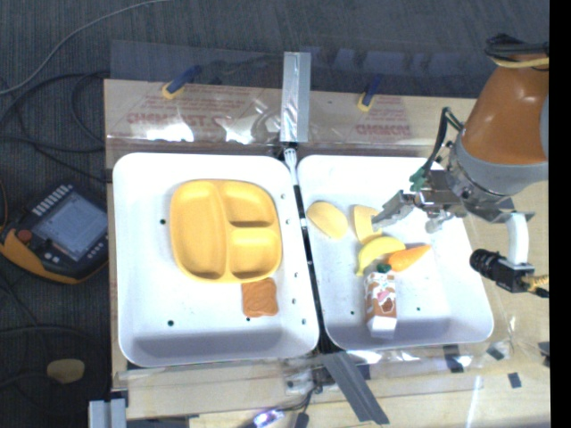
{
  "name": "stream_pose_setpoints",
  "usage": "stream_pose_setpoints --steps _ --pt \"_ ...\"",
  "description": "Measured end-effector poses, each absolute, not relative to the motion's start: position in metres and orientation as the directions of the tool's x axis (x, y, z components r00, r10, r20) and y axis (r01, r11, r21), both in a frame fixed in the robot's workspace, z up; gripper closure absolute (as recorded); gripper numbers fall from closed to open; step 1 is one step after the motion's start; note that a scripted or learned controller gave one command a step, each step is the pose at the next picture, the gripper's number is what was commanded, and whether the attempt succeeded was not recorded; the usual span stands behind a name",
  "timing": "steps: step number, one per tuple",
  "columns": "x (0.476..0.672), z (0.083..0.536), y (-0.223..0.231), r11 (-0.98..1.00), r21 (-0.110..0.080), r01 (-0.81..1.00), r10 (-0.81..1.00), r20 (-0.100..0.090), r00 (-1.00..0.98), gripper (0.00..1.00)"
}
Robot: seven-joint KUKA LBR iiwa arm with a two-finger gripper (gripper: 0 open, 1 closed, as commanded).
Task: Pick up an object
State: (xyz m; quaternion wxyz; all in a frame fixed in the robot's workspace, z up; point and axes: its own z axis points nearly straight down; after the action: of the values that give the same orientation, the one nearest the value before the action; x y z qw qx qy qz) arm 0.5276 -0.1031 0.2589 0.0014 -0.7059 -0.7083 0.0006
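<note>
Crowded, the fruit pile in the right bin (464, 319) sat just under the gripper (412, 208), whose fingers were spread and held nothing.

Closest to the fingers lay the carrot (409, 257), resting against the banana (376, 250), with a pale yellow piece (361, 219) and a lemon-like piece (326, 219) to the left and a small carton (381, 300) touching on the near side. A grab here would probably catch two things or nudge the carrot away, since they touched. Well apart, the left bin (143, 319) held a yellow tray (223, 228) and a brown slice (260, 298).
</note>
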Motion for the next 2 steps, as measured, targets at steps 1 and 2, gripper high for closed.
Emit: stream_pose_setpoints --steps 1,2 --pt "0.5056 0.0925 -0.1178 -0.024 0.006 1.000 1.000 -0.001 0.024 0.00" --pt "0.5060 0.1015 -0.1163 -0.023 0.004 1.000 1.000 0.003 0.023 1.00"
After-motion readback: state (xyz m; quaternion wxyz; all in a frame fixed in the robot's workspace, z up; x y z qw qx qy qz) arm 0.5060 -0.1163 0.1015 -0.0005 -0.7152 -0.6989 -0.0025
